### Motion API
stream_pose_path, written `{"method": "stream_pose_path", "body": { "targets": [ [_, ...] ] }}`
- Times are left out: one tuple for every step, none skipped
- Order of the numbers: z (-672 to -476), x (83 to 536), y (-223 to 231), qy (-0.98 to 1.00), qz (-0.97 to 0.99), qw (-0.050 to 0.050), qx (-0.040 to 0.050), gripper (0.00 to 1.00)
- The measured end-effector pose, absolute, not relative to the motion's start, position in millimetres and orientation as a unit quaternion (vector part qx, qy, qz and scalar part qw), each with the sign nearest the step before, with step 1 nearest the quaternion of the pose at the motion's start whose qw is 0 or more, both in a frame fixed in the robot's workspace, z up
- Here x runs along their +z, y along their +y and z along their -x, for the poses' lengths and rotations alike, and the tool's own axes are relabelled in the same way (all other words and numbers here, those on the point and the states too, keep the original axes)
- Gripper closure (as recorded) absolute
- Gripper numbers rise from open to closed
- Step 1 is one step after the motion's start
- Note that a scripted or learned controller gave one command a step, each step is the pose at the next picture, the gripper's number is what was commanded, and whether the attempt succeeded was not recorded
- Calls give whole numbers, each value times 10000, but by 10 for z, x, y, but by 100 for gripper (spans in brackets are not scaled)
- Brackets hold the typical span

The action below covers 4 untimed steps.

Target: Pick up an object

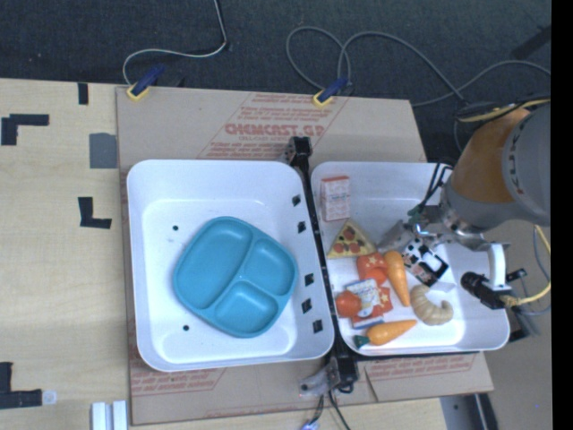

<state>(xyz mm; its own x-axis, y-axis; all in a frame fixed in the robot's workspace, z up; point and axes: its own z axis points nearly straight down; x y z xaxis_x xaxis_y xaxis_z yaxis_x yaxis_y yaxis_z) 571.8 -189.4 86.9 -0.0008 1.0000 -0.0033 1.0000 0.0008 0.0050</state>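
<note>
My gripper [419,256] hangs low over the right bin [474,334], near its middle right. Directly left of it stands an orange carrot [397,276], touching or nearly touching it. A tan croissant [432,308] lies just below the gripper. Further left are a pizza slice toy [351,240], a red pepper piece [370,265], a printed packet [367,296] and a red tomato [348,305]. A second carrot [391,332] lies near the bin's front wall. A small white carton [336,195] sits at the back left of the bin.
The left bin [152,195] holds a blue divided plate [235,276]. The grey arm with its orange band [488,164] comes in over the right bin's right wall. Cables [358,52] trail on the dark floor behind the bench.
</note>
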Motion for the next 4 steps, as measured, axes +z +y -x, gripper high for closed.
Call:
{"method": "stream_pose_path", "body": {
  "targets": [
    [-5730, 980, -1900, 7074, -7068, 51, 13, 100],
    [-5729, 979, -1899, 7075, -7067, 49, 12, 0],
    [-5310, 867, -1604, 7071, -7071, 27, 8, 0],
    [-5317, 965, -1604, 7072, -7070, 36, 10, 100]
  ]
}}
